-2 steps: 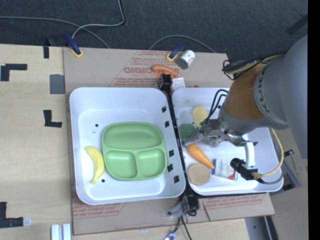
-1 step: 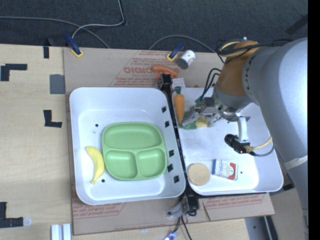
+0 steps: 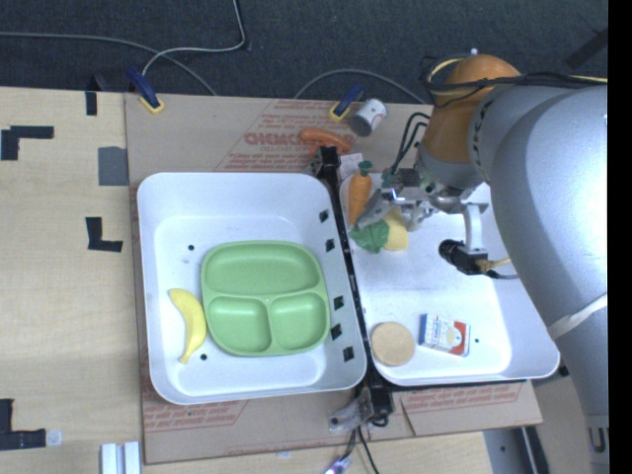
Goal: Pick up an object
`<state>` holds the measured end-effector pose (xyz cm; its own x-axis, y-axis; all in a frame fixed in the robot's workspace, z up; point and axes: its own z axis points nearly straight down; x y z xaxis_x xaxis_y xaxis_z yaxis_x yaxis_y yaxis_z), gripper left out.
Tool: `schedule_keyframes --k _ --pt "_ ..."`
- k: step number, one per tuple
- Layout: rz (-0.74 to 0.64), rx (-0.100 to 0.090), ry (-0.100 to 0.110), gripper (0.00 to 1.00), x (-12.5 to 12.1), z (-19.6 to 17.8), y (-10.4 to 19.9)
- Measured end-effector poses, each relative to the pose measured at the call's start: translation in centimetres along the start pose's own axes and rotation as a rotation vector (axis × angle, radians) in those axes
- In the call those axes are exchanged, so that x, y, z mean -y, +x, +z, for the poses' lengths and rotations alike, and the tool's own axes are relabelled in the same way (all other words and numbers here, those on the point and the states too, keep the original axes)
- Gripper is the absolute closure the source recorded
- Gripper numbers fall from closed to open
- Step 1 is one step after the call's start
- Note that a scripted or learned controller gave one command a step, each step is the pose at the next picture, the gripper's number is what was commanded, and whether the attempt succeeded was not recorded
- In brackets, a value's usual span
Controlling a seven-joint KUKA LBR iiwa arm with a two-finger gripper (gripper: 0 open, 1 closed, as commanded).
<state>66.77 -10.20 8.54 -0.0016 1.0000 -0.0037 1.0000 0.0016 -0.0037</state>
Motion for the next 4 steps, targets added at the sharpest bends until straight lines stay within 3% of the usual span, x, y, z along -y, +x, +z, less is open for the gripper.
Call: schedule_keyframes --k 1,2,3,4 --pt "0.001 -0.001 -0.007 0.0 1.3 -0.1 -2.2" --pt "0.0 0.001 -0.017 1.0 1.0 -1.7 -2.3" --pt "-0.001 -0.004 -0.005 1.0 5.1 -10.0 3.2" --pt "0.0 -0.004 -0.003 0.0 5.2 -9.9 3.2"
